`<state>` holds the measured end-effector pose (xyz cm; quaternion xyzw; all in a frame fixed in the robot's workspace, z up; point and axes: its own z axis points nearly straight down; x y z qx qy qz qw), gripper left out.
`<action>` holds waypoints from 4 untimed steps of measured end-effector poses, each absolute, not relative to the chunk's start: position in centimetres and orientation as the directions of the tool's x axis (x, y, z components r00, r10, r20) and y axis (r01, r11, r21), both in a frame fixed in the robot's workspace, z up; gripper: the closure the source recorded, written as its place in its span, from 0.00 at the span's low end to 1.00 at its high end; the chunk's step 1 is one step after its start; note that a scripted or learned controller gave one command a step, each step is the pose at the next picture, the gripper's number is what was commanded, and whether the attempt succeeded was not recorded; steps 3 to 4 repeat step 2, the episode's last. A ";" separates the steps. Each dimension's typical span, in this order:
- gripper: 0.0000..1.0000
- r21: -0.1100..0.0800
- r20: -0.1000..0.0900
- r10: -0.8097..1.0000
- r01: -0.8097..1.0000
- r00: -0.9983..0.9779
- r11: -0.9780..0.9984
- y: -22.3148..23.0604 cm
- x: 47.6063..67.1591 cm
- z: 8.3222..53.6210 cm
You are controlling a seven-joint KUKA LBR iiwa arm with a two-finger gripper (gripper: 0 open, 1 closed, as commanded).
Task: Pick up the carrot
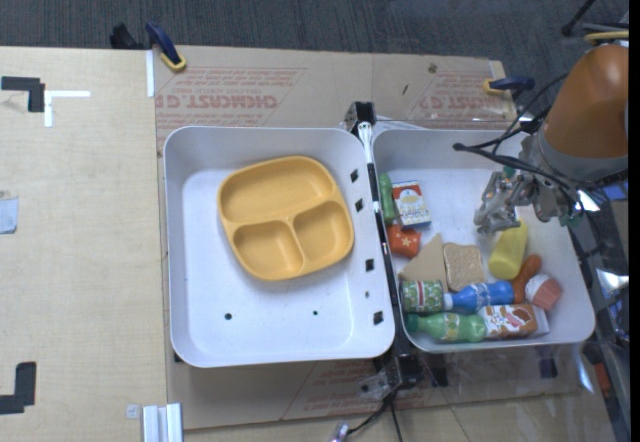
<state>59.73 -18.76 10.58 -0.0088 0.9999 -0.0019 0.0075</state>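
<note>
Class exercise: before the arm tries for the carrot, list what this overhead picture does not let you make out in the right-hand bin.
- Carrot: an orange piece partly hidden behind the yellow block; its full length is covered.
- Gripper: small and blurred in the camera view; its finger state is unreadable.
- Red carton: label print too small to read.
- Green bottle: partly covered by neighbouring items near the bin front wall.

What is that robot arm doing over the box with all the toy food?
The robot arm's gripper hangs over the right bin, which is full of toy food. It is meant to pick up the carrot, the orange piece lying beside the yellow block just below the gripper. The carrot is not in the gripper yet. In the left bin sits a yellow divided plate.
</note>
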 end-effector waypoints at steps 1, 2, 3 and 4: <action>1.00 -0.002 -0.007 -0.131 -0.131 -0.991 0.991 -21.0 66.1 9.4; 1.00 0.000 -0.006 0.113 0.113 -0.994 0.994 -19.2 63.2 13.4; 1.00 0.000 -0.006 0.113 0.113 -0.994 0.994 -19.2 63.2 13.4; 1.00 0.000 -0.006 0.113 0.113 -0.994 0.994 -19.2 63.2 13.4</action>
